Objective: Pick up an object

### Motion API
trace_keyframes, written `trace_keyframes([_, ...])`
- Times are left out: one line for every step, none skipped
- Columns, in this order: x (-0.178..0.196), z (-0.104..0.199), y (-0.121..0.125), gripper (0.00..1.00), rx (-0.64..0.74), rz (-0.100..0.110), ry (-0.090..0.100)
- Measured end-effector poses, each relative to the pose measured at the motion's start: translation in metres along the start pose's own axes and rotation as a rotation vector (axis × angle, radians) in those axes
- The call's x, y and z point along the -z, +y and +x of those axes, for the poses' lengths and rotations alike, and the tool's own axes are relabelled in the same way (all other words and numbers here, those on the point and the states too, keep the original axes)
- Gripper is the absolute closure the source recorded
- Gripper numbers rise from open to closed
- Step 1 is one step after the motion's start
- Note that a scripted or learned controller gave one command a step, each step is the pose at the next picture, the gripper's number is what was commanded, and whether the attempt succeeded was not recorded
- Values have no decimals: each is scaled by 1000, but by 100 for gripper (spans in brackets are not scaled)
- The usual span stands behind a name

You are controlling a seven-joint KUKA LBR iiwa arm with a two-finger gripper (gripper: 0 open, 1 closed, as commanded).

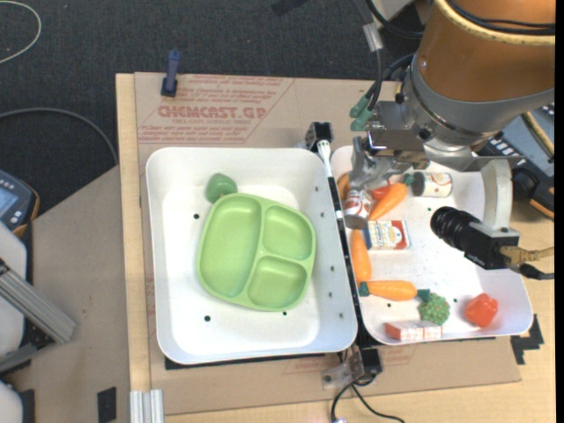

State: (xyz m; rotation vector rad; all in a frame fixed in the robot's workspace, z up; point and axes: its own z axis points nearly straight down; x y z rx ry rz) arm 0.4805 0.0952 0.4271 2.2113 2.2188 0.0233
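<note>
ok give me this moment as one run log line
arm: over right bin | gripper: low at bin's left edge by carrots | grasp: unconfirmed | left bin: green divided plate

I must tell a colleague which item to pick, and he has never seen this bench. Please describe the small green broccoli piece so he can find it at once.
Look in the right bin, along the edge nearest the camera. The broccoli lies there between a horizontal carrot and a red tomato-like piece. It is the only green, bumpy item in that bin.
</note>
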Motion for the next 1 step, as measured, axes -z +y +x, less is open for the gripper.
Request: trace_keyframes([3, 0, 0, 100, -1, 13, -4])
